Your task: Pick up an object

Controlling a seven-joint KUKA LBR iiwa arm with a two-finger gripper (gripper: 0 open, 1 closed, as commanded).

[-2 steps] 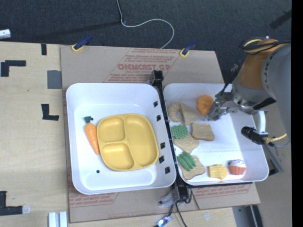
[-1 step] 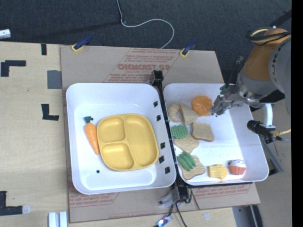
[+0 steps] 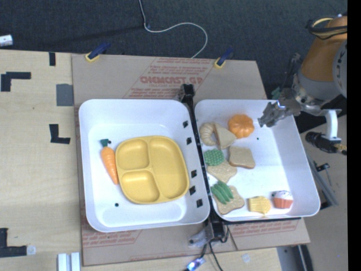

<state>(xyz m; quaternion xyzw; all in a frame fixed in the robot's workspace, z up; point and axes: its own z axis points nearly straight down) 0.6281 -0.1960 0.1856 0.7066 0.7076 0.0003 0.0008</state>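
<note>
While the claw [image 3: 269, 117] hangs over the far right part of the right bin [image 3: 302, 168], I cannot tell from this slanted view whether it is spread or closed, and I see nothing held in it. Nearest to it lies the orange fruit [image 3: 241, 125], just to its left in the far half of that bin, beside a pale croissant [image 3: 209, 133] and a bread slice [image 3: 242, 157]. I judge the fruit to be a light, hard plastic toy: rounded and probably slick, so it could squirt out of a pinch. I would close across its widest middle, coming straight down, with the walls well clear. The flat bread pieces look harder to get under. Nearer in the same bin sit a green ridged piece [image 3: 214, 157], a yellow wedge [image 3: 259, 205] and a small cupcake [image 3: 282, 199]. The left bin [image 3: 93, 151] holds a yellow divided plate [image 3: 152, 168] and a carrot [image 3: 109, 161]. On the cardboard sheet [image 3: 169, 81] covering the worktop, red print reads roughly "CHEMCAST"; the smaller lines beneath are too faint to read.
</note>
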